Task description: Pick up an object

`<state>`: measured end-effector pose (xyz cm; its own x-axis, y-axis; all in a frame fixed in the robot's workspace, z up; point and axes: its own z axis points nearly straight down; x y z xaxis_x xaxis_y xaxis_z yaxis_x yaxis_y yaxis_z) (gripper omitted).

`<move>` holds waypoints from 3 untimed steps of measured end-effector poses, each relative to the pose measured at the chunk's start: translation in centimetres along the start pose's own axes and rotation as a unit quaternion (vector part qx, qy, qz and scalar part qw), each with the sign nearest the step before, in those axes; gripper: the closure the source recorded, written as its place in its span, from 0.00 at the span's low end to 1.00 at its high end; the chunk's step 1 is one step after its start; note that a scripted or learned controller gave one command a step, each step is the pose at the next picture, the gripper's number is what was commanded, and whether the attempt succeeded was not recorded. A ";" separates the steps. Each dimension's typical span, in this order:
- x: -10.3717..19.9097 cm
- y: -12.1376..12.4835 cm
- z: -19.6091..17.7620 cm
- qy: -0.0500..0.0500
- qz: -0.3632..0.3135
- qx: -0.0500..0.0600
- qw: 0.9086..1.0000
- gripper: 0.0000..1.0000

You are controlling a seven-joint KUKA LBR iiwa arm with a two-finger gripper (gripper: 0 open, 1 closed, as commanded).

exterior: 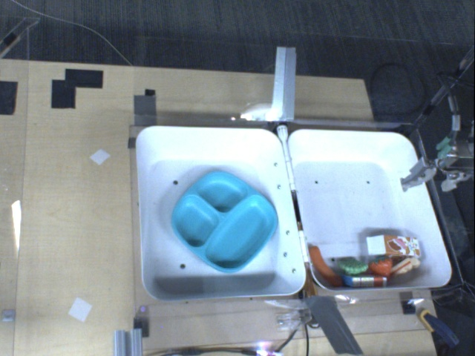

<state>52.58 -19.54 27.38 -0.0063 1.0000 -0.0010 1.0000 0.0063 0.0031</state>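
your wooden desk (67,213) carries two white bins: the left bin (152,199) has a blue divided plate (224,219) in its middle, the right bin (356,176) has a pile of small toy items (371,262) along its near edge. gripper (438,165) sits over the right bin's far right rim; you cannot tell its fingers' state.
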 end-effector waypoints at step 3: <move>-1.1 -2.9 18.5 -0.001 -0.036 -0.003 0.999 0.00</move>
<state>49.76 -20.63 8.87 -0.0780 0.9969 -0.0027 0.9969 0.0780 0.0086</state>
